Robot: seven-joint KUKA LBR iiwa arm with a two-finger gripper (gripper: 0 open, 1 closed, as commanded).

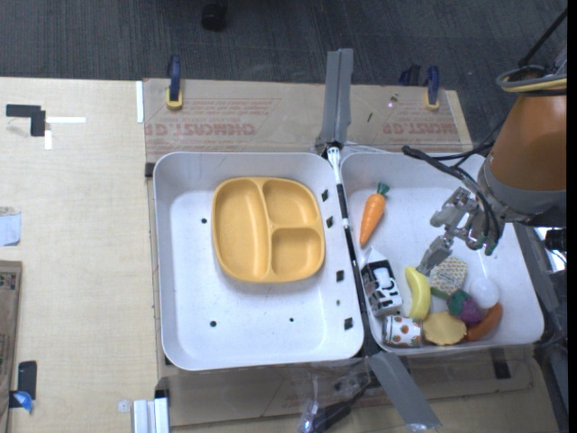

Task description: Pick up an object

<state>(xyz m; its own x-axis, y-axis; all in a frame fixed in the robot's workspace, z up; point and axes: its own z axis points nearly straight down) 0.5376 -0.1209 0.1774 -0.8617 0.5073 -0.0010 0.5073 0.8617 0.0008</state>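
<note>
My gripper [438, 242] hangs open over the right bin [410, 174], its fingers [435, 257] pointing down-left with nothing between them. Just below it lie a yellow banana [417, 292] and a beige waffle-like piece [450, 273]. An orange carrot [371, 216] lies to the gripper's left, near the divider. Toy foods crowd the bin's near corner: a white egg [484, 291], a purple piece [470, 311], a green piece [456, 300], a yellow piece [444, 329] and an orange-red piece [485, 321]. A black-and-white box [382, 286] and a small patterned cup [403, 331] lie beside them.
The left bin [180, 269] holds a yellow divided plate [268, 228]. A grey bar [337, 97] runs back from the ridge between the bins. Two blue clamps [173, 84] [432, 87] pin cardboard behind the bins. The orange arm [534, 152] enters from the right.
</note>
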